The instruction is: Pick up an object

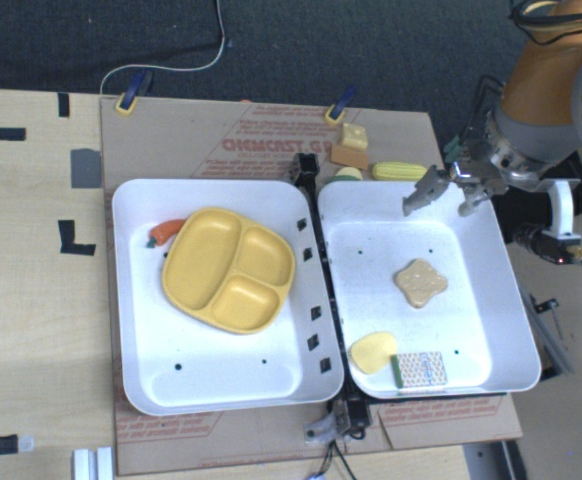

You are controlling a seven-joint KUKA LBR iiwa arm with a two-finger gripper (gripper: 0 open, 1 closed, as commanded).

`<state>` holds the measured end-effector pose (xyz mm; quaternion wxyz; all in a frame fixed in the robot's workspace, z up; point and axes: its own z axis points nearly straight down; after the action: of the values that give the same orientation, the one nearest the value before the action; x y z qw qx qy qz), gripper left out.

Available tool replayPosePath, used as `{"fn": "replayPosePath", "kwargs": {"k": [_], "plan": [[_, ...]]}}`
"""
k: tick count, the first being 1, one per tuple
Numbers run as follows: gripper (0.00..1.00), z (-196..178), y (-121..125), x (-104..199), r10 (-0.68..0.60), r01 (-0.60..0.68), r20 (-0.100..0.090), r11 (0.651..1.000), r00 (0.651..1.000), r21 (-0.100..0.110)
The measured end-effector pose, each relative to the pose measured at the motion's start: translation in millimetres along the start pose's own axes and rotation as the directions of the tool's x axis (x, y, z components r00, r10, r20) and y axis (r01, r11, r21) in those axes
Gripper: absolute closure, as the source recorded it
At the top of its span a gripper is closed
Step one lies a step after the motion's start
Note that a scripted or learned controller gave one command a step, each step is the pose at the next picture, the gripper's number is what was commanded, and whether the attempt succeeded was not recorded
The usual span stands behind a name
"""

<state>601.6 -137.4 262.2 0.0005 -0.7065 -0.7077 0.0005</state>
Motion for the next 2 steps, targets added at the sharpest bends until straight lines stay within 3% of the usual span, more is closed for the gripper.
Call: {"fn": "replayPosePath", "kwargs": {"k": [1, 2], "plan": [[0.00, 121.7, -36.6, -61.2, 0.006, -0.006, -0.001, 1.000, 1.000, 0.008], [0.00, 177.0, -33.0, -11.6, -0.001, 0.001, 0.008, 1.000, 1.000, -0.009]]}}
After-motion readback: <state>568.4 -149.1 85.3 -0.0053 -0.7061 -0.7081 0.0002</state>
